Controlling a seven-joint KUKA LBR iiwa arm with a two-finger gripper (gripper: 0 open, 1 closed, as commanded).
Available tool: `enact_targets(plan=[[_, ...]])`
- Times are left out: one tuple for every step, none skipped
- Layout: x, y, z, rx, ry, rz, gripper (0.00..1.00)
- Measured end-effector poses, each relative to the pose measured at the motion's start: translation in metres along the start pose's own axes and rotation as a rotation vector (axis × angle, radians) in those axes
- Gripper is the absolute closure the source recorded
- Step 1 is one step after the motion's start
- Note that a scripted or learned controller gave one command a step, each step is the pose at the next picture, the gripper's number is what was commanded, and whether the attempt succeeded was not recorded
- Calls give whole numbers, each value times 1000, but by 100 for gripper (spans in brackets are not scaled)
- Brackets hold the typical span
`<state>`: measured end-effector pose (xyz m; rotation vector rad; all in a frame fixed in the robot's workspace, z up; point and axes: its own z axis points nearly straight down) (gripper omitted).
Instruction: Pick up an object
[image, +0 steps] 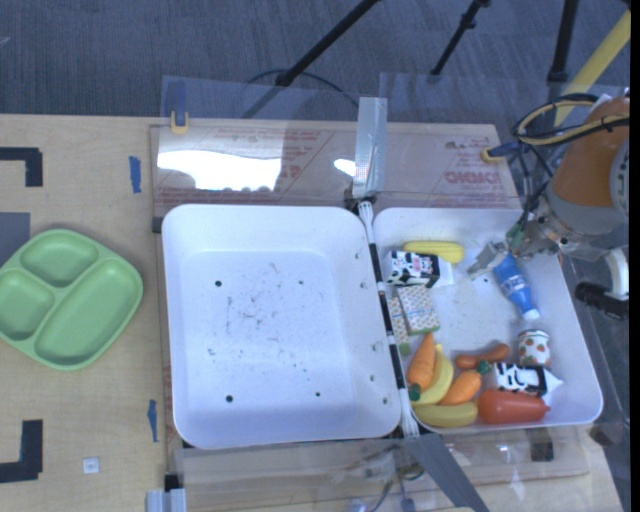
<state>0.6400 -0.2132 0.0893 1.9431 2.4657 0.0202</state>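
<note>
Blue bottle (515, 285) lies tilted, cap toward near-right.

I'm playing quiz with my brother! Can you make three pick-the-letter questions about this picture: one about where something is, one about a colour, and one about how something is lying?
1. Where is the green plate?
A. inside the left bin
B. on the bench, left of both bins
C. inside the right bin

2. What colour is the bottle near the robot's hand?
A. blue with a white cap
B. all red
C. all black

3. How is the blue bottle placed?
A. standing upright
B. lying on its side on the bin floor
C. resting on the green plate

Answers:
1. B, as the plate sits on the wooden bench beyond the left bin.
2. A, as its body is blue and its end is white.
3. B, as it lies flat in the right bin, its length along the floor.
</note>
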Motion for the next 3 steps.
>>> enact_targets(plan=[[-3, -1, -10, 1, -8, 0, 100], [53, 0, -74, 8, -8, -30, 100], [80, 15, -109, 7, -8, -187, 100]])
